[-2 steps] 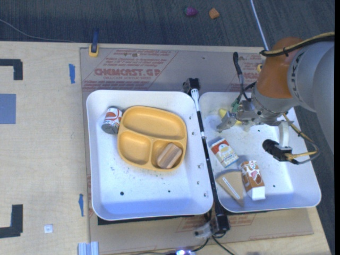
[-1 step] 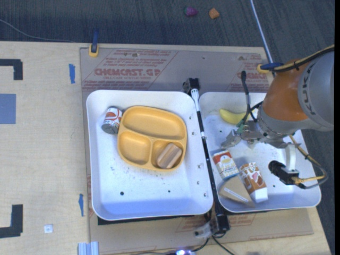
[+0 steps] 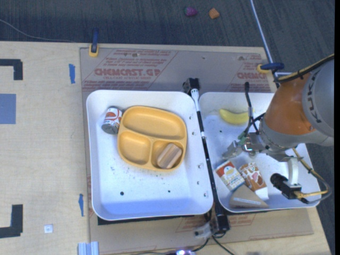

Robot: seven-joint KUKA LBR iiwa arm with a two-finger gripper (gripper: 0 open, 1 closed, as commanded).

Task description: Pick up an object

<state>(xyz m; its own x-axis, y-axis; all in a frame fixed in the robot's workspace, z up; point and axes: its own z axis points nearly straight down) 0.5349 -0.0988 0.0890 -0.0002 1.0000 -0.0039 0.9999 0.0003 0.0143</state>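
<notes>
Two red-and-white packets lie side by side in the right bin, near its middle. The gripper hangs just beyond their far edge, apart from them; I cannot tell whether it is released or clenched. A tan wedge lies nearer, a banana farther. The left bin holds a yellow tray with a tan block in its near right compartment, and a can touching its left side. Both bins sit on the desk.
</notes>
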